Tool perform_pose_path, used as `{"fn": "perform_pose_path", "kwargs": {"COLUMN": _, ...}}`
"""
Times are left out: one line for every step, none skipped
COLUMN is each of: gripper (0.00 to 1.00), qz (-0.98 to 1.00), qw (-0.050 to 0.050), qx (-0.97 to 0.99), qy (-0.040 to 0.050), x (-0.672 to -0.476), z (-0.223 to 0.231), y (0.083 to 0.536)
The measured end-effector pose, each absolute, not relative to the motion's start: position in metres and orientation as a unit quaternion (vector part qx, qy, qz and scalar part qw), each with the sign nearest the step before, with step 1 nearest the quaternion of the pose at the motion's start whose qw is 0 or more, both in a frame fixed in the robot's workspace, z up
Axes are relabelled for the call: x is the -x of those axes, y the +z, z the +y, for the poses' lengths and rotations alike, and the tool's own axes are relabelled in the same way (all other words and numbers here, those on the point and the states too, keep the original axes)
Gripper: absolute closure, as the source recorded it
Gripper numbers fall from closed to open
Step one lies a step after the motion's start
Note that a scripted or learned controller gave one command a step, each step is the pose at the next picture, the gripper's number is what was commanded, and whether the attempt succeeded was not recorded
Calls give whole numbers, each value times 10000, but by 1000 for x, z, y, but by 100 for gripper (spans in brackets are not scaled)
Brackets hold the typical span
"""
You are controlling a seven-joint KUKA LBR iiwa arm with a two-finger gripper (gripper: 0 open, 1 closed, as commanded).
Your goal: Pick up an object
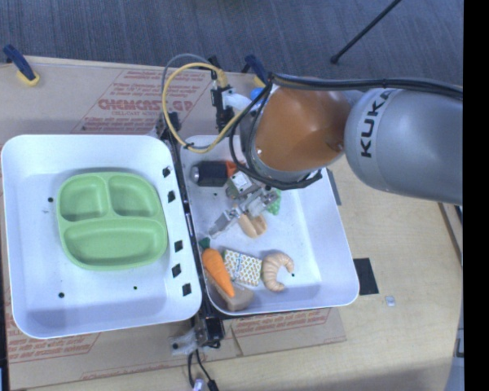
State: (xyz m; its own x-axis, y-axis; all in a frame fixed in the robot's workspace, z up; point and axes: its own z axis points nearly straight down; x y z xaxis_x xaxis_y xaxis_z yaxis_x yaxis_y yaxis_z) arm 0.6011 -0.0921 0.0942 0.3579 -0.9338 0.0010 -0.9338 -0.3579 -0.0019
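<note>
My gripper (243, 210) hangs low over the middle of the right bin (330, 243), below the orange wrist band. Its metal fingers point down and left, spread a little apart. A tan, bun-like piece (253, 225) lies right beside the fingertips, touching or nearly touching them; I see nothing held between the fingers. Nearer the front of that bin lie an orange carrot (219, 273), a patterned waffle-like piece (244, 267) and a croissant (278, 269). A brownish item (236, 299) sits in the front corner.
The left bin (24, 218) holds a green divided plate (112, 218). A small black and orange object (211, 172) lies at the back of the right bin. Yellow and black cables (179, 96) loop over the divider behind the bins. A blue clamp (20, 63) grips the bench's far-left corner.
</note>
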Motion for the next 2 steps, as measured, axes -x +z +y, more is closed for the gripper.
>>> {"fn": "perform_pose_path", "kwargs": {"gripper": 0, "qz": 5761, "qw": 18, "qx": 8174, "qy": -30, "x": -573, "z": -97, "y": 95}}
{"fn": "perform_pose_path", "kwargs": {"gripper": 0, "qz": 6473, "qw": 32, "qx": 7622, "qy": -72, "x": -506, "z": -98, "y": 96}}
